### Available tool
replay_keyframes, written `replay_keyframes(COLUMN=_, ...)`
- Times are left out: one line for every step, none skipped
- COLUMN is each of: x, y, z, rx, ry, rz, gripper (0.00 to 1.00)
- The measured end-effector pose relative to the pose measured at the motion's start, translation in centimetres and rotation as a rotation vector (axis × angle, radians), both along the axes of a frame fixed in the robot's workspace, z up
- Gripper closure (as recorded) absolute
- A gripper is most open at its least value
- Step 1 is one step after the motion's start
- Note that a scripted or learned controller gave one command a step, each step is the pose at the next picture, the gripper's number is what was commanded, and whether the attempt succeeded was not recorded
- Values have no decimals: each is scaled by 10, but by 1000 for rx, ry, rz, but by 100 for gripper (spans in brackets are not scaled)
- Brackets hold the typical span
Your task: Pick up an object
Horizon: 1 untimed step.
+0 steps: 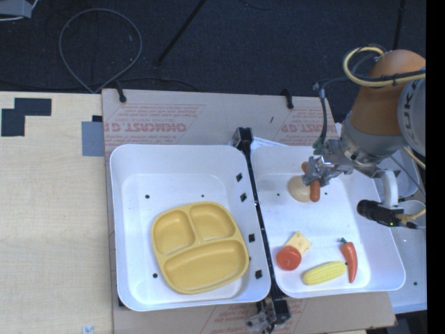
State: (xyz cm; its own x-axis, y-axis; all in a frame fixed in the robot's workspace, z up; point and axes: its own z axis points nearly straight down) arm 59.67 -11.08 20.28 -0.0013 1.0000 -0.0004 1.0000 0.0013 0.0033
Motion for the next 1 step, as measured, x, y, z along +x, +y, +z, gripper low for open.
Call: replay_keyframes(x=1, y=-1, z=53, rx=0, ry=0, rz=-1, gripper=100)
